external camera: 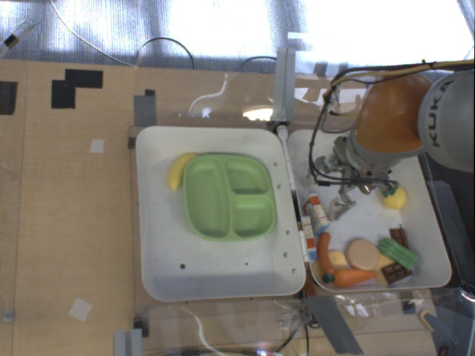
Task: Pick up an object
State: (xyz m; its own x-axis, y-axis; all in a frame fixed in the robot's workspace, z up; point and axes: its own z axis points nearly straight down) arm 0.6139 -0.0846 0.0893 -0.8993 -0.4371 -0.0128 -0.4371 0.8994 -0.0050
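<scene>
Wooden bench (67, 221): end effector (343, 202) (grip state unclear) hovers beside the small carton (318, 213); descend squarely over it.

Fixed above the bench (67, 199), looking down at a slant, from a middle distance. Takes in both bins: right bin (430, 228) under the gripper (349, 195), left bin (156, 221) to its left. Arm (415, 117) entering from the right.
</scene>
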